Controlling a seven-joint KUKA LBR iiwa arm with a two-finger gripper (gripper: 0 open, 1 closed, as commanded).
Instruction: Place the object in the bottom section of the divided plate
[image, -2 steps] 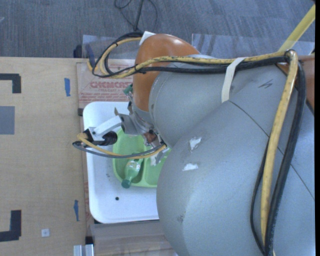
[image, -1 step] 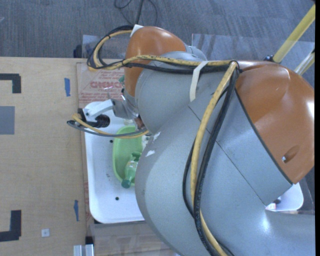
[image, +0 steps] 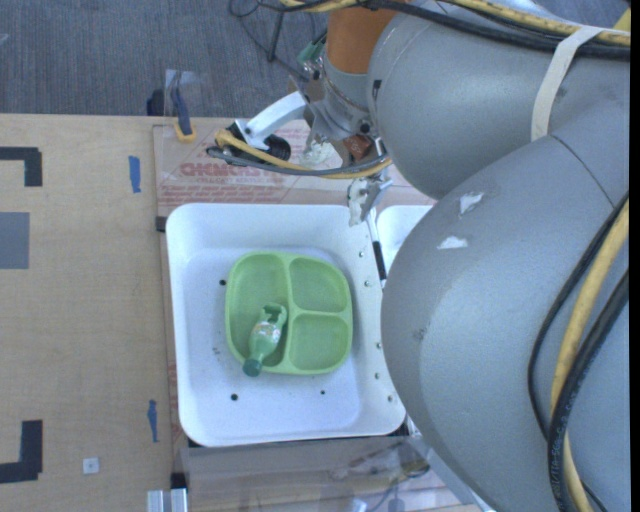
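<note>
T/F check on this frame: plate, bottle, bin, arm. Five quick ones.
1. The plate is green with three sections. True.
2. A bottle lies in the plate's large left section. True.
3. The bottle stands upright. False: it lies on its side, cap end over the plate's lower rim.
4. The plate sits on the wooden bench. False: it sits in the white bin.
5. The arm covers most of the view's right side. True.

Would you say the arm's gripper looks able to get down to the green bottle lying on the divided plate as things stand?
Probably yes: the green bottle lies uncovered in the divided plate's large left section, nothing above it.
</note>
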